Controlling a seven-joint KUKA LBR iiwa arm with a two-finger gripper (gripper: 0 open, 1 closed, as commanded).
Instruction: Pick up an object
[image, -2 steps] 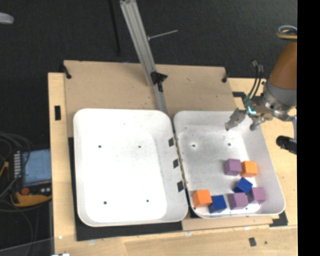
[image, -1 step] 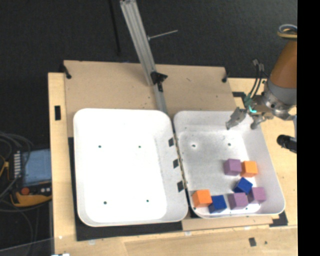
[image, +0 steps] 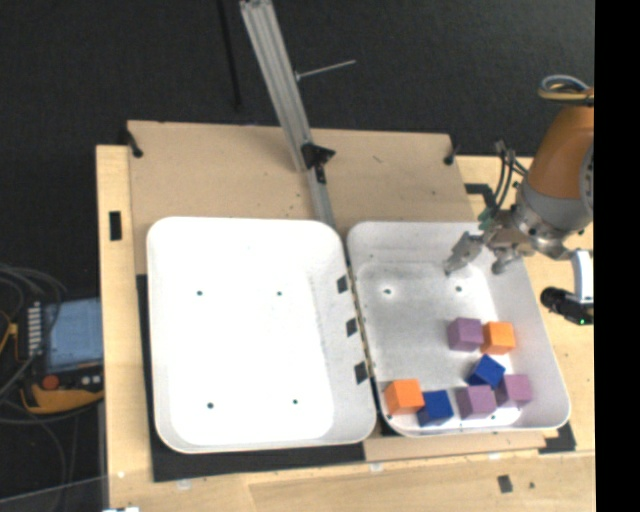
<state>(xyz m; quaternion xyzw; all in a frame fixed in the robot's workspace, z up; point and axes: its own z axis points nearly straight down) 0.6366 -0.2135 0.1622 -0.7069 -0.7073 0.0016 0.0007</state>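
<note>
My gripper (image: 480, 257) hangs over the far part of the right bin (image: 400, 255), its two grey fingers spread apart with nothing between them. Several small blocks lie toward the bin's near side. A purple block (image: 465, 333) touches an orange block (image: 500, 336) just below the gripper. Closer to the front sit a blue block (image: 488, 371), a purple block (image: 518, 388), another purple block (image: 476, 401), a blue block (image: 435, 407) and an orange block (image: 404, 395).
The left bin (image: 250, 330) sits beside the right one, joined by dark clips (image: 352, 325). A metal pole (image: 290, 110) slants up from between the bins' far edge. A controller box with cables (image: 60, 350) lies off the bench at left.
</note>
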